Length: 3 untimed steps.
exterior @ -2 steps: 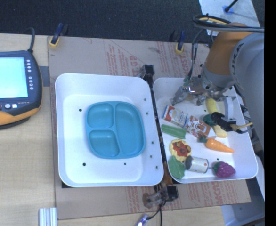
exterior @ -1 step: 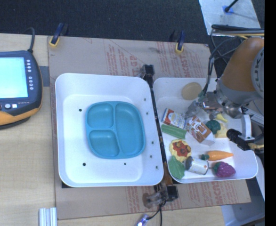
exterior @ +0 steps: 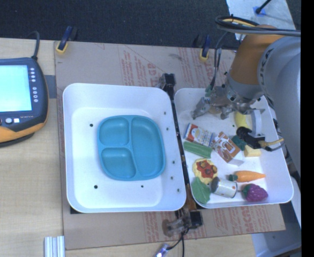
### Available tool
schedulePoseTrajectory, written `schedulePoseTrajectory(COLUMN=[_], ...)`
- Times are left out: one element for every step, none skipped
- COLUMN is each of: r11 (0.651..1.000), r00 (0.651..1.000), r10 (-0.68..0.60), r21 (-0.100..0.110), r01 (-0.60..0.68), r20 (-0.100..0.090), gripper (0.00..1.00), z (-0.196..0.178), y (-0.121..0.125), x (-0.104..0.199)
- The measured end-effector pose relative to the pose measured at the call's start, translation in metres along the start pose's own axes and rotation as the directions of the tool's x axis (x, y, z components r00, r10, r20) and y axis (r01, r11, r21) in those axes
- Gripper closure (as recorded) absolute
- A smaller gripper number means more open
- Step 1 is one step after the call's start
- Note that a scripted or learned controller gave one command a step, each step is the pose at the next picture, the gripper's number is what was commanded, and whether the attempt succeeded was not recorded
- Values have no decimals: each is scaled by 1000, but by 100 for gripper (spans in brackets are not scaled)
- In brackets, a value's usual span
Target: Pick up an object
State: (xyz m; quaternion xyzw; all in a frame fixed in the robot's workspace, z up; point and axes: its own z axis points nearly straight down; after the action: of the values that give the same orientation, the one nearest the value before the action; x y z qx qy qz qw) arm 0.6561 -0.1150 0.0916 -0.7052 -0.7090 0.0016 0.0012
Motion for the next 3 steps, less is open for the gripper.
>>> schedulePoseTrajectory(r11=[1000, 1000, 1000], r00=[1000, 1000, 1000], r10=[2, 0, -1], r21=[-3, -7, -1], r01=[-2, 0, 1], r20=[0, 0, 0], gripper=[0, 0, 0], z=[-87, -6, -1], y=[0, -43, 0], x=[-31, -76, -21])
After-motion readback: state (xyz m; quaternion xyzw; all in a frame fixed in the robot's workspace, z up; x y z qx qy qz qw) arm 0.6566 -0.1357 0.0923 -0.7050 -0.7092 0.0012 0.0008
